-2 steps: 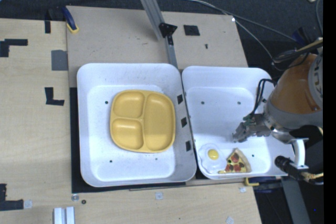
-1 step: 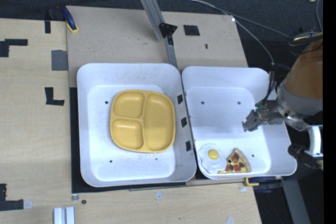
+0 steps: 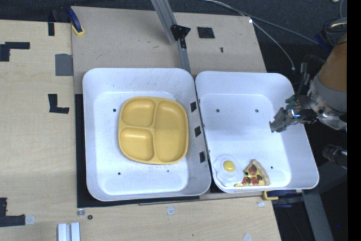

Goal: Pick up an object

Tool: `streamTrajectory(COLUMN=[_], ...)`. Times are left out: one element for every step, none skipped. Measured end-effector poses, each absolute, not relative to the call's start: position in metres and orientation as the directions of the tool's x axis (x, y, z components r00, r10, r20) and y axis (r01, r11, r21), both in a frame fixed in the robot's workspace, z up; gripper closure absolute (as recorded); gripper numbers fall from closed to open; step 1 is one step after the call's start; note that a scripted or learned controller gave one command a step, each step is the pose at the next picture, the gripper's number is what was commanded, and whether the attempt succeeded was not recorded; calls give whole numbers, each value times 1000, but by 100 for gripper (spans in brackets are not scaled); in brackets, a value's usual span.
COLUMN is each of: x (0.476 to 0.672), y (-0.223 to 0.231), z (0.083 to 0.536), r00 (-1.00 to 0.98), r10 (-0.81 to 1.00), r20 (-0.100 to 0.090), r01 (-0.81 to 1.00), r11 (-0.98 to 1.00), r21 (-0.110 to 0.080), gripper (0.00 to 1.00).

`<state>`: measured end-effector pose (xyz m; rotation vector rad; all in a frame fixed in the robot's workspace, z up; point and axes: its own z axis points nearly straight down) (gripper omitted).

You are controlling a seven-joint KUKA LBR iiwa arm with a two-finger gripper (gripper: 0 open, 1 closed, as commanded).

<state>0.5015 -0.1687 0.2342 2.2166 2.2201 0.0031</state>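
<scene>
Jaws [image 3: 280, 123] seemingly parted, grasping nothing, above right white plastic bin's [image 3: 248, 87] right wall. Approach step, likely; toy pizza slice [image 3: 255, 174] and fried egg [image 3: 227, 167] lay at bin's near edge. Next: descend, clench.

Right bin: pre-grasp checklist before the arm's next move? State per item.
1. Targets present in right bin: fried egg and pizza slice at its near edge. Ok.
2. Targets separable: egg and slice lie close together, a slim gap between them. Cannot tell if it suffices.
3. Gripper above the bin's right rim, away from both items. Not ok for a grasp yet.
4. Gripper free of load: nothing visible at its tip. Ok.
5. Path to targets: bare bin floor between gripper and items. Ok.
6. Yellow divided plate sits in left bin, out of the way. Ok.
</scene>
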Motion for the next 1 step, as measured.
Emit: streamTrajectory(x=[507], y=[-111], z=[242], r00=[-7], r10=[1000], r20=[1], r01=[1000], r11=[7], r21=[0], gripper=[100])
